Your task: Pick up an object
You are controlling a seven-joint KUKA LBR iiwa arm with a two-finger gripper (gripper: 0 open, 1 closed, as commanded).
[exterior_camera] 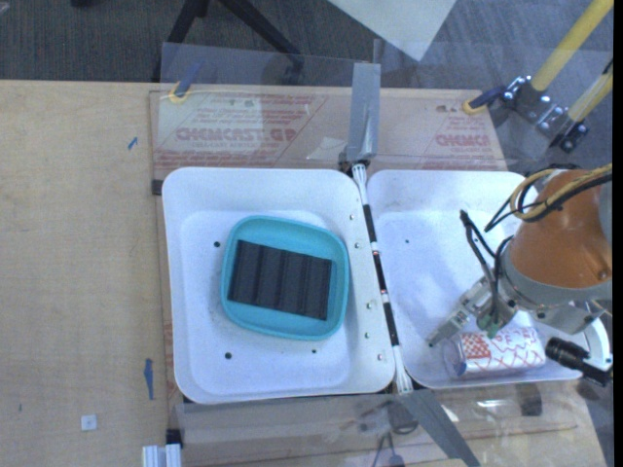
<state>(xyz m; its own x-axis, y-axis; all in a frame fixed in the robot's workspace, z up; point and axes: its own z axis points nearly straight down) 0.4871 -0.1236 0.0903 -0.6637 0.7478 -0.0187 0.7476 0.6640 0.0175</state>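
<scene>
A teal dish [285, 276] with a dark ridged insert lies in the middle of the left bin [195, 212]. A small white packet with a red pattern [496, 351] lies at the front edge of the right bin [428, 212]. My gripper [469, 325] hangs low over the right bin's front part, just above and to the left of the packet, under the arm's orange band [565, 241]. The arm hides the packet's far side. Nothing shows in the gripper's grasp.
The two bins meet at a ridge [375, 270] down the middle. A clear plastic sheet with red print [243, 129] lies behind the bins. Black cables [482, 241] trail from the wrist over the right bin. Bare wooden benchtop [68, 261] spreads to the left.
</scene>
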